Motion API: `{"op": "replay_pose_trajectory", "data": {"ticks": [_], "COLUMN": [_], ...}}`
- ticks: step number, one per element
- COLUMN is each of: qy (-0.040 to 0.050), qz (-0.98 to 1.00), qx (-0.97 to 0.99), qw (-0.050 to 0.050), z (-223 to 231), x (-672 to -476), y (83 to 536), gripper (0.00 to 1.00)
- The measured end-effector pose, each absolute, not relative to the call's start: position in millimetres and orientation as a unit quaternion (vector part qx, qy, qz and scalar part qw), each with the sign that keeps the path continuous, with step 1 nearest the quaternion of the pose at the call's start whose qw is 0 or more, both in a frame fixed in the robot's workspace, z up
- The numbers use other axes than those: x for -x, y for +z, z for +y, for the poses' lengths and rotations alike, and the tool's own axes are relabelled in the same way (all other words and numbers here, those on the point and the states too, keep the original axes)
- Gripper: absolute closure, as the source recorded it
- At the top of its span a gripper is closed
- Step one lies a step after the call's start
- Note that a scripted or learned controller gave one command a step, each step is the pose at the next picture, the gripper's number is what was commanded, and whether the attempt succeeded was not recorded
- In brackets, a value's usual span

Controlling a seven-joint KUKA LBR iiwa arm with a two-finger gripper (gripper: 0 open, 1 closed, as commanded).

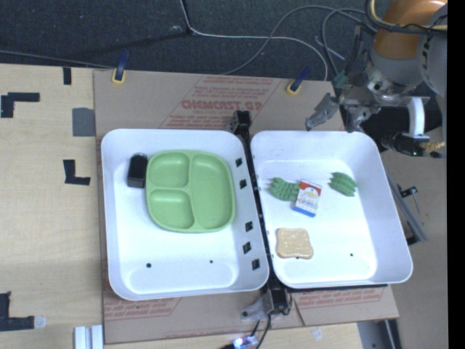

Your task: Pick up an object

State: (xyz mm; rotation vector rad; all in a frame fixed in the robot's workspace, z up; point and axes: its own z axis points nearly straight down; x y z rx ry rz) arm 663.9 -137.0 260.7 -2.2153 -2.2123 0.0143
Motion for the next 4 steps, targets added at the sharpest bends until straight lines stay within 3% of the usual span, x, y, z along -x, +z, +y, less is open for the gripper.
{"op": "replay_pose_trajectory", "data": {"ticks": [1,4], "qy": [0.0007,0.0029], "qz": [-0.708,-0.708], "qx": [0.707,0.707], "qw": [0.000,0.002], "z": [-136.7,-127.9], "x": [-666.0,-652.4], "y": [269.0,113.3], "gripper": [0.00,0.00]}}
